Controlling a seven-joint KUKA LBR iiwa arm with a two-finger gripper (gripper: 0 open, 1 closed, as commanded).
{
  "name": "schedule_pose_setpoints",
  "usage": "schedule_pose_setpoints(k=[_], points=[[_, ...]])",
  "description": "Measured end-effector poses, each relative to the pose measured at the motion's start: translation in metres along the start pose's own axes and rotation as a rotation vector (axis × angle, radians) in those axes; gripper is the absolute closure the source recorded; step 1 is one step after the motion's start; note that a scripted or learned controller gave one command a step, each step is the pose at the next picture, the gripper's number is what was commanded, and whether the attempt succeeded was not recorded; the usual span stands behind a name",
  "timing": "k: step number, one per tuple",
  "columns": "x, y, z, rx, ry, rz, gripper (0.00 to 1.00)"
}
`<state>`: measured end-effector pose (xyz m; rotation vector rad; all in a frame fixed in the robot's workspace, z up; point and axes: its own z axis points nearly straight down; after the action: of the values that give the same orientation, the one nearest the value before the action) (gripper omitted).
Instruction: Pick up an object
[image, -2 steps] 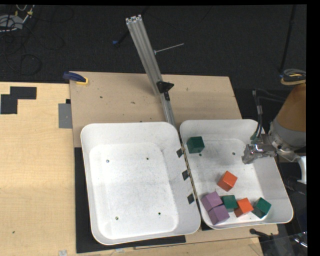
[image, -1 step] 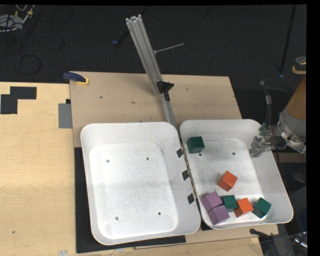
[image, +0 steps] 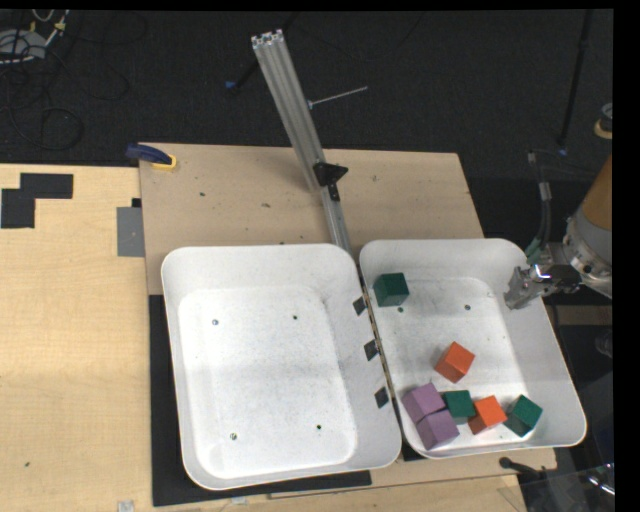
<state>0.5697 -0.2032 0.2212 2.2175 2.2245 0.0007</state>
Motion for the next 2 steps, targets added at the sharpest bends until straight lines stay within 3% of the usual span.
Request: schedule_pose_setpoints(k=[2], points=[[0.102,-0.021,-0.008,0.005,0.003,-0.001,1.0]])
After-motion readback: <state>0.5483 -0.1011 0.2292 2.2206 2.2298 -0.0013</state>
